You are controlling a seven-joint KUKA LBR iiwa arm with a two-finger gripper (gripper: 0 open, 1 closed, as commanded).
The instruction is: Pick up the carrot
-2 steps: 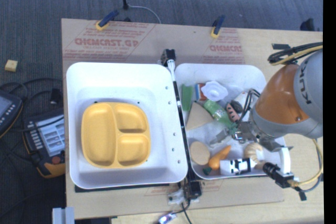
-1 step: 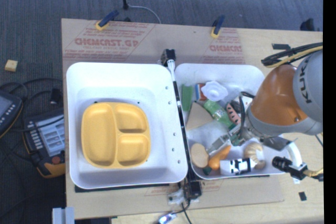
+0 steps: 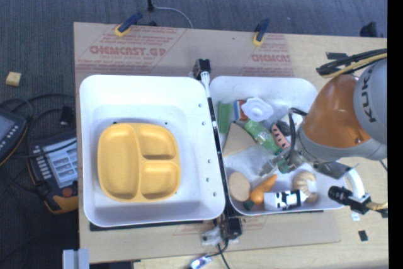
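While the arm [image 3: 343, 113] hangs low over the right bin [image 3: 302, 86], the end effector [image 3: 281, 162] sits in the clutter there; aperture cannot tell, wrist bulk hides it. Nothing visibly held. Carrot [image 3: 262, 189] lies just beside the end effector, toward the bin's near edge, tilted, thick end touching or nearly touching a round tan item [image 3: 239, 186]. White-and-black object [image 3: 283, 200] is right under the carrot tip, so the grasp lane looks tight. Green bottle [image 3: 263, 134] lies on the far side of the end effector, white crumpled piece [image 3: 257, 109] beyond it. Left bin [image 3: 107, 88], well apart from the end effector, holds a yellow divided tray [image 3: 138, 160]. Judgement: still approach stage, pick not yet done; neighbours crowding the carrot could get caught too. Both bins sit on the desk [image 3: 126, 47].
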